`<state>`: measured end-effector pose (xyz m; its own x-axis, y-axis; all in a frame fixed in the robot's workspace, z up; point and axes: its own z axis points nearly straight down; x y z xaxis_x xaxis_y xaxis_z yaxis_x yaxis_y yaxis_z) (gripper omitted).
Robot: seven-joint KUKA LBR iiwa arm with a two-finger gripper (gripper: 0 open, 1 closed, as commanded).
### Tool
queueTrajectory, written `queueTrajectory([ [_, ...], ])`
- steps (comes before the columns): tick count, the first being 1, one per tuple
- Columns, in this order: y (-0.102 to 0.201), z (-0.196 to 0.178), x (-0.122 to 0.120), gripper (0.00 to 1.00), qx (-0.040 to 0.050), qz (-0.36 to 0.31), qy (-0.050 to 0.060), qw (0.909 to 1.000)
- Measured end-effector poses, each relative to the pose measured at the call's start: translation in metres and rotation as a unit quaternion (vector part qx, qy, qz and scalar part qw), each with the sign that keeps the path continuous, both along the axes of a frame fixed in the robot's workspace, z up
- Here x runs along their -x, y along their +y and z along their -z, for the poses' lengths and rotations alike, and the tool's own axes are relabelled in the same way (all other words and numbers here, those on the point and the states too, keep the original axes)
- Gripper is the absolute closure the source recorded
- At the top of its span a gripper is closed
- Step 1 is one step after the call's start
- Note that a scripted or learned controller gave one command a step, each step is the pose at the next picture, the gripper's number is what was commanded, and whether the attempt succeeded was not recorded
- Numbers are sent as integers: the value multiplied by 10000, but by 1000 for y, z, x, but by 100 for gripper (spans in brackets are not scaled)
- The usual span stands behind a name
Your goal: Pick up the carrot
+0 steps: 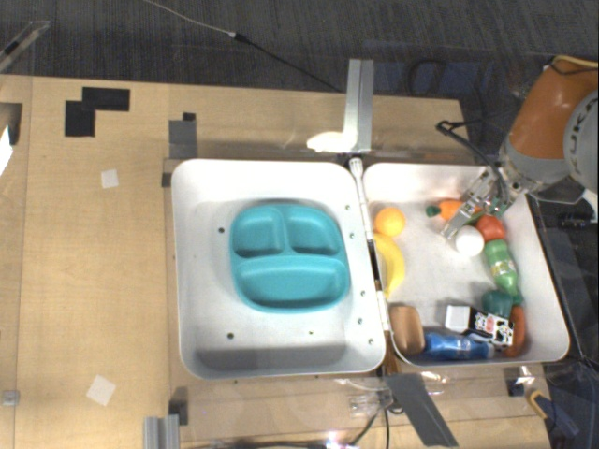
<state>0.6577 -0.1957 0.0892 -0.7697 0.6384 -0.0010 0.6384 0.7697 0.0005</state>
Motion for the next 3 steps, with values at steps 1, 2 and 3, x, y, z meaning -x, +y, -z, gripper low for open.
queueTrajectory([
  [1,-11,-182,13,0,51,-1252,-113,9921],
  [2,24,-8,1,0,12,-908,-37,9959],
  [3,53,-149,5,0,30,-1102,-115,9938],
])
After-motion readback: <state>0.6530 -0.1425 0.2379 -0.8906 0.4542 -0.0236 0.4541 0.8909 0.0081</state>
